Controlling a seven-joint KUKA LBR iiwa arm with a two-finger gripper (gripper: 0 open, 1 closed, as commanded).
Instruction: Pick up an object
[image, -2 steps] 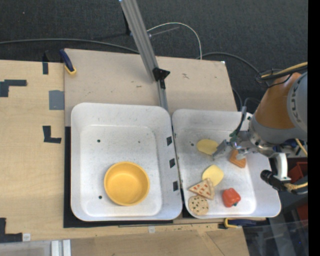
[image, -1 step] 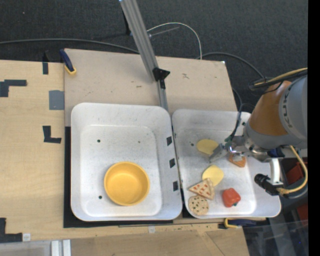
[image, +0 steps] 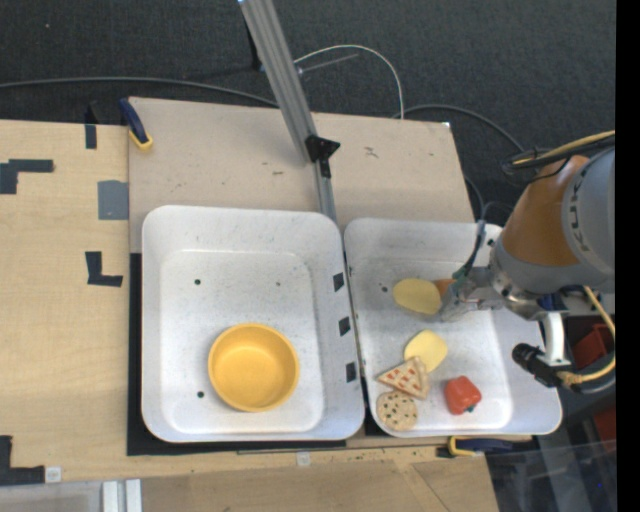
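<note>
One yellow oval piece (image: 417, 296) lies just to the left of my end effector (image: 455, 297) in the right-hand bin (image: 372, 250), close enough that they look to be touching or nearly so, with a small orange-brown bit showing right at my tip. Its long axis runs roughly across the bin, pointing toward me. I cannot tell how my end effector is set, because the wrist hides that. Nearer the bin's front edge lie a paler yellow wedge (image: 427, 349), a pizza slice (image: 403, 379), a cookie (image: 397, 410) and a red piece (image: 461, 395), all well apart from my tip. The left bin (image: 170, 240) carries a yellow bowl (image: 253, 366). I judge the oval the likeliest target, needing only a slight shift leftward over it.
</note>
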